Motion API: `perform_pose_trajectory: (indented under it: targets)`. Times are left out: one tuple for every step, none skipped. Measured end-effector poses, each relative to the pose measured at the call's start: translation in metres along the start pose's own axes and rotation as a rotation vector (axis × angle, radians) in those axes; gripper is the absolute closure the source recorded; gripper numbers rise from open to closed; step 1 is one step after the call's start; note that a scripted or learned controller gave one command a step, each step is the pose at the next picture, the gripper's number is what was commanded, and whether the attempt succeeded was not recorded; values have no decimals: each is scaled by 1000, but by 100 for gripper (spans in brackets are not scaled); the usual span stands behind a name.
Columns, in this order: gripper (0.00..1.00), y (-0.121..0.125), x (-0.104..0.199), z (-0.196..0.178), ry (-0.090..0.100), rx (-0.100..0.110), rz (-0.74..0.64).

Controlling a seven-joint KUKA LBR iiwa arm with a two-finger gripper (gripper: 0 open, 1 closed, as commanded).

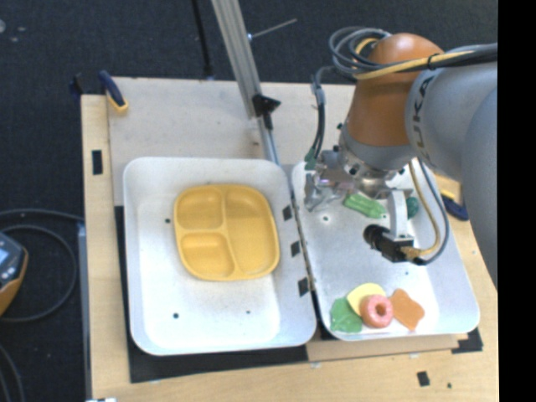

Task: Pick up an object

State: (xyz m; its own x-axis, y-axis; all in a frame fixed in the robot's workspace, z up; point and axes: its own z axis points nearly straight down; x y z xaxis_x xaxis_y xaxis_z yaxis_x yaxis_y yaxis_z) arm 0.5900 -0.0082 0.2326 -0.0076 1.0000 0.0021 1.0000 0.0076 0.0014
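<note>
My gripper (pixel 319 193) hangs low over the upper left part of the right bin (pixel 452 283), close to the wall it shares with the left bin. A small green object (pixel 363 205) lies just to the right of the gripper, partly under the wrist. At the near edge of the right bin a green piece (pixel 342 316), a yellow piece (pixel 365 294), a pink ring-shaped toy (pixel 378 311) and an orange piece (pixel 409 309) sit bunched together.
A yellow divided plate (pixel 226 230) lies in the middle of the left bin (pixel 151 308). A slanted metal post (pixel 241 57) rises behind the bins. Black cables (pixel 400 247) loop from the wrist over the right bin.
</note>
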Motion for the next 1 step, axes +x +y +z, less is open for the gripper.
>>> perform_pose_trajectory:
  targets:
    - [100, -18, 42, -1, 0, 2, 1]
